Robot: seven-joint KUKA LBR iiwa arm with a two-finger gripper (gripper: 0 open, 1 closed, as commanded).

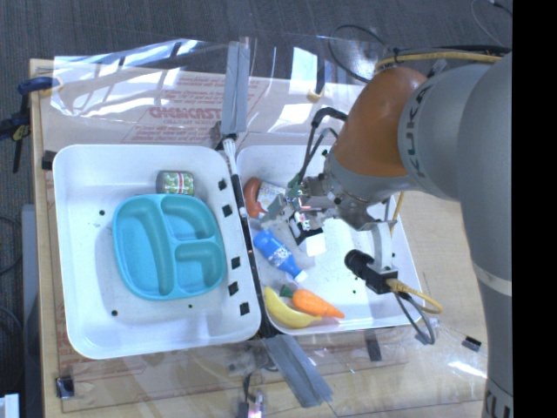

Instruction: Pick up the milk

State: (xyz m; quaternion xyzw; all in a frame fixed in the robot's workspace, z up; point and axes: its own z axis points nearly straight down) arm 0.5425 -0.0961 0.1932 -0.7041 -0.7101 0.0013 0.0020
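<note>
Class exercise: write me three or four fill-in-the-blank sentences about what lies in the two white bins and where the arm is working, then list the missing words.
1. The blue divided tray lies in the ____ bin as the camera sees it.
2. The small green can sits just beyond the tray, in the ____ bin.
3. The carrot lies beside the ____ at the near edge of the right bin.
4. The gripper is over the ____ bin.

Missing words: left; left; banana; right
</note>
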